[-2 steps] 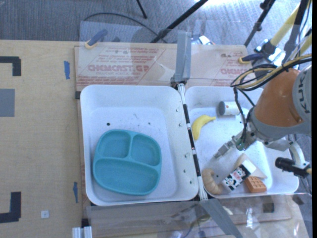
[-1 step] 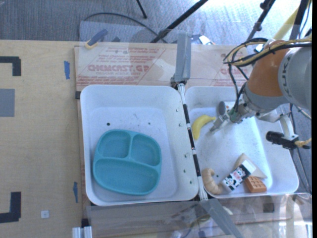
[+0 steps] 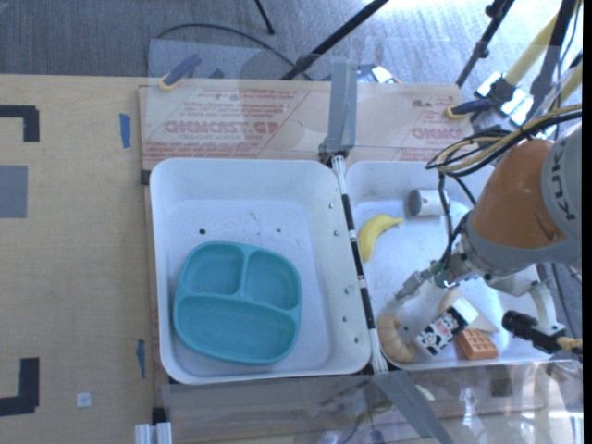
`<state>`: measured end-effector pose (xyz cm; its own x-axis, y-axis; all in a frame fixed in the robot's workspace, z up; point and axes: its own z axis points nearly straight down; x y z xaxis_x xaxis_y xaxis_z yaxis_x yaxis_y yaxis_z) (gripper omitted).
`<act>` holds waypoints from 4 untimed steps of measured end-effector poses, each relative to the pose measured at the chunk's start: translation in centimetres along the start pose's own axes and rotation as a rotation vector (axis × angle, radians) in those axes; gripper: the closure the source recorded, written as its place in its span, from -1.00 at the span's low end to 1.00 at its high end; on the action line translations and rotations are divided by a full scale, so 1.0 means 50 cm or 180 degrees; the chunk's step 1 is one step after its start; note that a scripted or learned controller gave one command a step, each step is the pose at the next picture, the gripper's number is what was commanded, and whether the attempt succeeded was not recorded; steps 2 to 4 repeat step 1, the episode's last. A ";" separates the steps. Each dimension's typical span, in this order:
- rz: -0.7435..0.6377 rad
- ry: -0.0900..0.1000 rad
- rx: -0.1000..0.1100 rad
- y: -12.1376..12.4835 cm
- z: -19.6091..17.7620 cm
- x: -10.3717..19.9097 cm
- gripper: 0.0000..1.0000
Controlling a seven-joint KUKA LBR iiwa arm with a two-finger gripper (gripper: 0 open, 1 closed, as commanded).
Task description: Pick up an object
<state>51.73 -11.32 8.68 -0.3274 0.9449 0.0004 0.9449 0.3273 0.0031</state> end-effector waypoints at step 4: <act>0.0084 -0.0014 -0.0009 0.102 0.001 -0.021 -1.00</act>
